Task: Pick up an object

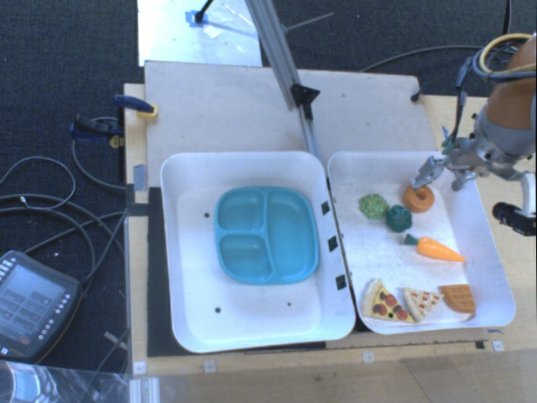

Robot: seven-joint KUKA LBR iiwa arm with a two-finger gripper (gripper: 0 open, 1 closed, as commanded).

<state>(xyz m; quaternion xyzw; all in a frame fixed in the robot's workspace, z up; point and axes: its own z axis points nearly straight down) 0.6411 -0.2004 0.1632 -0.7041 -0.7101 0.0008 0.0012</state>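
Fingers (430, 173) of my gripper (443, 175) hang spread and empty at the right bin's (495, 250) far edge, just beside an orange ring-shaped toy (418, 198), likely light, stiff and slippery, best pinched across its rim.

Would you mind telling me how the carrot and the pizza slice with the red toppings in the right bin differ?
The carrot is orange with a green stem end; the pizza slice is yellow with red toppings. The carrot is a rounded cone lying on its side, while the pizza slice is a flat wedge. The carrot sits mid-bin, the pizza slice by the near rim. Both are toy foods lying in the right bin.
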